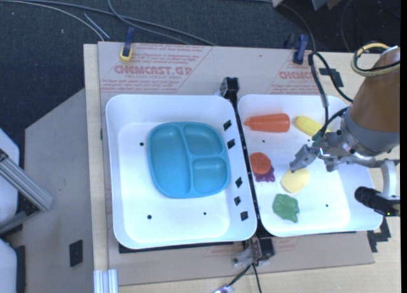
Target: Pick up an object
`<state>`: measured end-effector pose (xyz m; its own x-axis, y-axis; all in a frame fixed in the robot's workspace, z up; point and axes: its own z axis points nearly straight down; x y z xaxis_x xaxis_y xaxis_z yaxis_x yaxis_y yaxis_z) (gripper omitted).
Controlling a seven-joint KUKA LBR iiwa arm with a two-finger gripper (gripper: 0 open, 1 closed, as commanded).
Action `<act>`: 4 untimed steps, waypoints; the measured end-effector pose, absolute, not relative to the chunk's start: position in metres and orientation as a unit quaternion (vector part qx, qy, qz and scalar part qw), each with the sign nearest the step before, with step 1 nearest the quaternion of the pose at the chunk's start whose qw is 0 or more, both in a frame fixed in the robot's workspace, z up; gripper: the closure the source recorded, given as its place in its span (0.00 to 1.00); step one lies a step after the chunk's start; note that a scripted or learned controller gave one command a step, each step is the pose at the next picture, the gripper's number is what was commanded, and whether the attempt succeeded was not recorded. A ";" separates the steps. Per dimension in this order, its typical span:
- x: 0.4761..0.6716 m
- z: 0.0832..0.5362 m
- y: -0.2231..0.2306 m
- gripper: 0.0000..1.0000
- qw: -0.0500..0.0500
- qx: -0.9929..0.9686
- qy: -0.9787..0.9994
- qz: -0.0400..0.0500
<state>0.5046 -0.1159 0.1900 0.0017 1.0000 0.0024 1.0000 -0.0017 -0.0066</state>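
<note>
My gripper (pixel 315 160) hangs over the right bin (pixel 337 212), just above and to the right of a pale yellow lemon-like piece (pixel 296 181). It looks open, with nothing held between the fingers. Elsewhere in that bin lie an orange carrot (pixel 267 122), a yellow corn piece (pixel 308 125), an orange and purple piece (pixel 261 165) and a green leafy piece (pixel 286 207). The arm's orange band hides the bin's far right side.
The left bin (pixel 127 215) holds a blue divided plate (pixel 189 158). A black divider with clips (pixel 238 158) runs between the bins. Cables hang along the arm at the right. Clamps sit on the bench's back edge.
</note>
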 end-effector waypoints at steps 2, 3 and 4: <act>0.514 0.091 -0.110 0.00 0.003 -0.707 -0.707 0.001; 0.515 0.105 -0.110 1.00 0.001 -0.708 -0.707 -0.001; 0.514 0.166 -0.103 1.00 -0.002 -0.707 -0.708 -0.001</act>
